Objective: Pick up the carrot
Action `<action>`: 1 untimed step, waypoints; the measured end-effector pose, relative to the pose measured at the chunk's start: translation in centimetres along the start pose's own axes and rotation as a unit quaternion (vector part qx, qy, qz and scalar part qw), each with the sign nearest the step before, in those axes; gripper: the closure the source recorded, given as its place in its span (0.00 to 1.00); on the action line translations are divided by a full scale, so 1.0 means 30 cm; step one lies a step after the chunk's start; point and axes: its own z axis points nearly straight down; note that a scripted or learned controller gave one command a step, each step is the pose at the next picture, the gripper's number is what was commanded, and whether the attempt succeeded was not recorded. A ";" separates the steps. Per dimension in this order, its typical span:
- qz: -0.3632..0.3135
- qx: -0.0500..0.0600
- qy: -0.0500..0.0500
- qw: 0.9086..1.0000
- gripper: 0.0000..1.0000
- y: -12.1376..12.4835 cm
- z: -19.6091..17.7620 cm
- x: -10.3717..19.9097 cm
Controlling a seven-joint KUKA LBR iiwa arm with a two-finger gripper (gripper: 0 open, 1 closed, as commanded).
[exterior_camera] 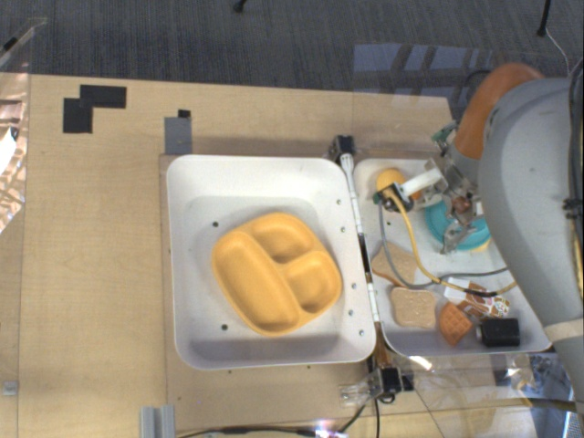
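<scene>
The carrot [453, 321] lay in the right bin [429, 343], near its front edge. It was a short orange piece between a slice of toast [413, 307] and a black block [500, 333], apparently touching the toast, though the view was too coarse to be sure. The gripper [453, 210] hung over the middle of that bin, above a teal object [470, 235] and well apart from the carrot. Whether the claw was spread or pressed together could not be told, and nothing was seen held in it.

The left bin [182, 272] bore a yellow divided plate [274, 270].

Assessment: the carrot was probably a light, rigid toy with a smooth, somewhat slippery skin, and not fragile. The grip should be taken across its thicker middle, clear of the toast and the block.
</scene>
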 end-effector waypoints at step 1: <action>-0.033 -0.004 0.015 0.999 0.00 -0.283 -0.347 0.129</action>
